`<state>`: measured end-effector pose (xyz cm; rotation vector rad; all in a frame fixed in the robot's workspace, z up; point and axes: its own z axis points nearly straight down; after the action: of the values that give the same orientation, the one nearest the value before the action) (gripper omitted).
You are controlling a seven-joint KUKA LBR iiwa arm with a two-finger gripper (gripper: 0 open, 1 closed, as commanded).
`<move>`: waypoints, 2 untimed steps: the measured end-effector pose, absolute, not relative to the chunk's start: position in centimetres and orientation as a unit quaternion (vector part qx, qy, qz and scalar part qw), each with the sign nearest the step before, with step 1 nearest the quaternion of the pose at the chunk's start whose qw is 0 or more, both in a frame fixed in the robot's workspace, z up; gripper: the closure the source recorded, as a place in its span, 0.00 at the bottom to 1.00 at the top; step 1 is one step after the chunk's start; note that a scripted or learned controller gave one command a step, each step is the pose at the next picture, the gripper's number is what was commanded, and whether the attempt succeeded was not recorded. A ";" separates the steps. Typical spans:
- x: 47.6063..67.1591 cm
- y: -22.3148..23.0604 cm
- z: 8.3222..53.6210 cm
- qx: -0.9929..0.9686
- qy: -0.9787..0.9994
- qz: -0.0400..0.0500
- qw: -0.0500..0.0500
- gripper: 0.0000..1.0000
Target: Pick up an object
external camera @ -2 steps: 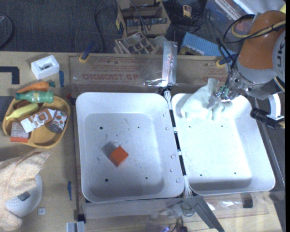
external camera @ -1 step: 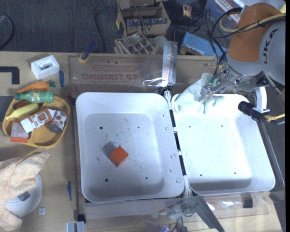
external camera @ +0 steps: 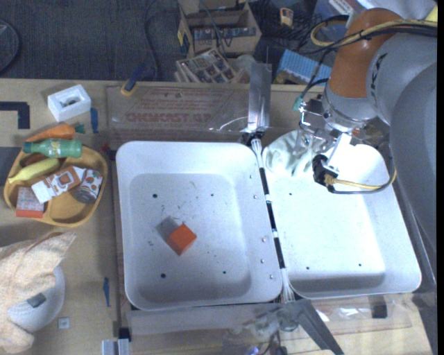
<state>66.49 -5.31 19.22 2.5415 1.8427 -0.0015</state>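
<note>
Small orange block, boxy, with a grey side turned up and to the left. Lies tilted, corners pointing along the slant, on the floor of the left white bin, a bit below its middle. Sits alone, away from all the walls.

A pale wooden bench spans the scene, with dark blue-grey carpet at twelve o'clock beyond its far edge, a wooden crate and tangled cables on that floor, and bright light glaring at two o'clock.
</note>
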 end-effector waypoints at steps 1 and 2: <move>66.7 -12.0 29.3 0.700 0.714 0.000 0.002 1.00; 64.5 -7.0 23.9 0.766 0.643 -0.002 -0.002 1.00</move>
<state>64.49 -7.05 23.93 2.4088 2.0215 -0.0050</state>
